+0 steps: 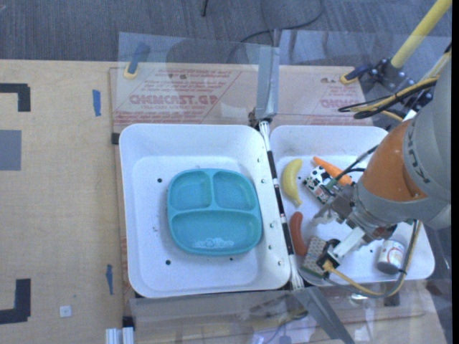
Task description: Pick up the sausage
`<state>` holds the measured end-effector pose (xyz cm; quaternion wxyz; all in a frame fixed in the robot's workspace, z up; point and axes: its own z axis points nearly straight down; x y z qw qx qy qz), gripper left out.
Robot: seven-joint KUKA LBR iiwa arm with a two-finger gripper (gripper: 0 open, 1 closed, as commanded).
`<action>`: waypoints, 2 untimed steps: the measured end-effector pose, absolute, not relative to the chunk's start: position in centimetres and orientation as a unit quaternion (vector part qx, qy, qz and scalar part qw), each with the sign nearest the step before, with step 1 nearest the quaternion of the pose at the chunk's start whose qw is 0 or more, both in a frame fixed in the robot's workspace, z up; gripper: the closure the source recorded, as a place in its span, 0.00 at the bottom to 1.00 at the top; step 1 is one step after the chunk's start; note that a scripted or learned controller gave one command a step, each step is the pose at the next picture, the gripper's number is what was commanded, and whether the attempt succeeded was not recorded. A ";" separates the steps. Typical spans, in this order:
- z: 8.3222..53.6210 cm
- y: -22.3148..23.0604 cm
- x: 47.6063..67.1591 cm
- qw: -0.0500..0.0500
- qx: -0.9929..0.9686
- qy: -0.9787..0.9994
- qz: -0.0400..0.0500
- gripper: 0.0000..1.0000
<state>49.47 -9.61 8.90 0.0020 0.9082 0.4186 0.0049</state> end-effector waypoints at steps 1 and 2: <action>8.8 -12.4 53.4 0.002 0.900 0.435 0.003 0.00; 8.7 -15.1 60.4 -0.003 0.901 0.433 -0.002 0.00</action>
